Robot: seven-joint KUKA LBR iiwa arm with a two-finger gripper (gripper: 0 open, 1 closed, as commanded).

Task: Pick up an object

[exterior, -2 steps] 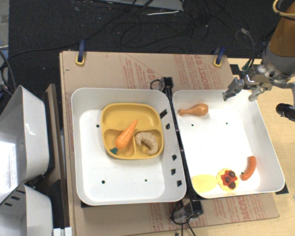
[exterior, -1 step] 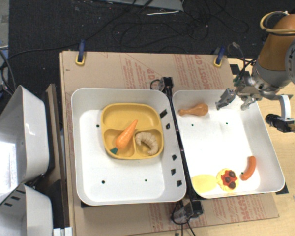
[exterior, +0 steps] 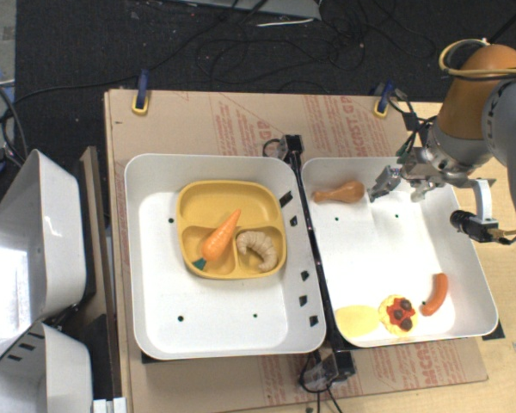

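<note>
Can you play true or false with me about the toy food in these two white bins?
1. The carrot lies on the yellow plate. True.
2. The shrimp is in the right bin. False: it is on the yellow plate in the left bin.
3. The drumstick is in the right bin. True.
4. The sausage lies beside the carrot. False: it is in the right bin, near the little pizza.
5. The gripper is above the left bin. False: it is at the right bin's far edge.
</note>
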